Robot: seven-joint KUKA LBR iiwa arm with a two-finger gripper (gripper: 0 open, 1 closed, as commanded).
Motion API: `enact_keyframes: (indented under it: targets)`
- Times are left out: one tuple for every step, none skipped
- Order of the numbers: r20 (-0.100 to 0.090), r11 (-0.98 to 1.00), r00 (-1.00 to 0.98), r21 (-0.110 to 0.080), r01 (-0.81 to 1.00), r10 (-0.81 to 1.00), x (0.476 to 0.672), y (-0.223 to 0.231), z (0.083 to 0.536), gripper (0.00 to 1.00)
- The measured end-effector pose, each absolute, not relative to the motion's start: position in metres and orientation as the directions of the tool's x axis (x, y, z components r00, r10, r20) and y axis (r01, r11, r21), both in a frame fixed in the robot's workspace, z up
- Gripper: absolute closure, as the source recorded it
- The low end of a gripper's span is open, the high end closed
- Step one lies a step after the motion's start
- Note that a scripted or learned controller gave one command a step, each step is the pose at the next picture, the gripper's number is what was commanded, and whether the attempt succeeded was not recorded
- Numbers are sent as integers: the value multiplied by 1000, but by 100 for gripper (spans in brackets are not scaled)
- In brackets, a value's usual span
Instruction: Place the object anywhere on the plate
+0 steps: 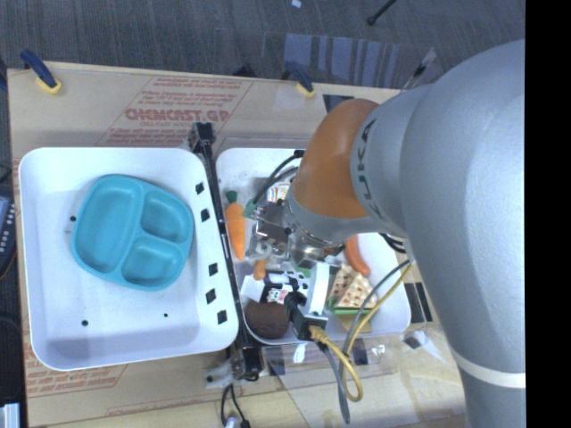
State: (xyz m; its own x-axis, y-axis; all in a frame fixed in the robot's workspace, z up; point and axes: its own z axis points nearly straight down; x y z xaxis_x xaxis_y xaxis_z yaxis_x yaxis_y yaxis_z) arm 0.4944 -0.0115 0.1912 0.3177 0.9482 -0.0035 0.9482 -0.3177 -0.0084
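The arm (428, 176) covers much of the right bin (259, 163) and runs off the picture's right edge. The pincer (284, 270) is buried in clutter, its fingers indistinct.

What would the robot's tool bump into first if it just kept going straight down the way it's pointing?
Probably the clutter in the right bin. The tool points down into it, near a brown round item and a carrot. Which it meets first is unclear, since the wrist hides the tip and depth is hard to judge.

The left bin (40, 239) offers open floor around the blue plate (132, 231). The arm (428, 168) overhangs the right bin (234, 163), crowded with a carrot (235, 228) and other items.
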Motion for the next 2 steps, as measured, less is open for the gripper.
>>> enact_keyframes:
  targets:
    - [2,-286,286,-9,958,958,530,38,191,100]
    - [-4,-402,402,-9,916,916,556,105,192,100]
